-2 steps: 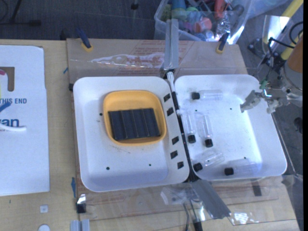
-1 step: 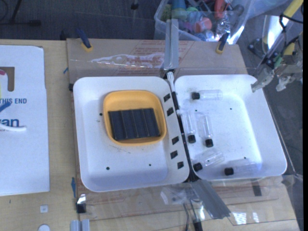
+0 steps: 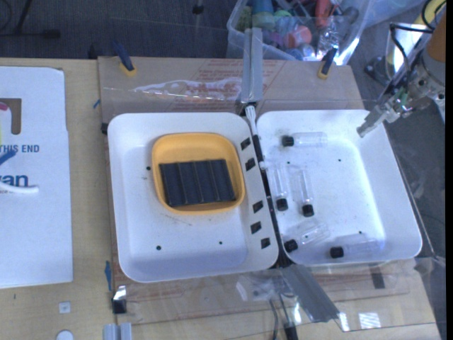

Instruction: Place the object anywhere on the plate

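Two shallow white bins are seen side by side on the bench. In the left bin (image 3: 134, 190) a yellow plate (image 3: 197, 147) is set, and a dark ribbed rectangular block (image 3: 197, 183) is lying flat on it, well inside the rim.

In the right bin (image 3: 368, 183) several clear plastic vials with black caps are scattered: one near the top (image 3: 306, 140), two upright-lying near the divider (image 3: 303, 190), more along the bottom edge (image 3: 354, 248). All lie on their sides.

The gripper (image 3: 369, 125) is held above the right bin's upper right corner, arm reaching in from the right. Jaw state cannot be told at this size; nothing is seen between them.

Step in hand, as judged: an object is to be picked from the right bin. If a vial is meant, it should be approached from straight above and gripped across its narrow width, not along its length, since a clear round tube is likely to roll or slip. The vial near the top is nearest and stands apart from the others. For release, the bare yellow rim area beside the block would be safest.

Writing: on the white board (image 3: 32, 176) at the left, "HIS END" is read; below it letters ending "an". Faint red print on the cardboard (image 3: 212, 83) behind the bins is not legible.
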`<state>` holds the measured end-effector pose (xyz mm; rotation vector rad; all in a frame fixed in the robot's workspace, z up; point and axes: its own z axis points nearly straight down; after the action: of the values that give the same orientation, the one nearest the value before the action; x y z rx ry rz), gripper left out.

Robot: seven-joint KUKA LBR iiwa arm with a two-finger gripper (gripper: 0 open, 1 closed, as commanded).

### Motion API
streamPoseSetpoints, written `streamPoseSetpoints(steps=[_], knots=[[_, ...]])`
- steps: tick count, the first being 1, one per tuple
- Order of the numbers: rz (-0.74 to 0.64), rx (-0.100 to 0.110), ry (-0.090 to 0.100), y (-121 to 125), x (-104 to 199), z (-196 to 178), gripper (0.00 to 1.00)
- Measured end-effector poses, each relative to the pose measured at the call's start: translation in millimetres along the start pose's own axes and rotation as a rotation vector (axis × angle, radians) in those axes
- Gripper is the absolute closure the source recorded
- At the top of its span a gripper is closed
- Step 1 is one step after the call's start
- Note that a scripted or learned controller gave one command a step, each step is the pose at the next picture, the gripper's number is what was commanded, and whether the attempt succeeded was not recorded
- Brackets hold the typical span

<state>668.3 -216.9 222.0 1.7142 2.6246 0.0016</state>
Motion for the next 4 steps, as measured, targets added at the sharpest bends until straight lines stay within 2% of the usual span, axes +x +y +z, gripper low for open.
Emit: streamPoseSetpoints(steps=[1,2,3,4], knots=[[-0.34,0.002,0.005,-3,-4,6,0.0],[-0.339,-0.005,-0.002,-1,-5,-6,1.0],[-0.627,-0.003,-0.002,-16,1,-37,1.0],[-0.829,-0.004,-0.002,-14,1,-54,1.0]])
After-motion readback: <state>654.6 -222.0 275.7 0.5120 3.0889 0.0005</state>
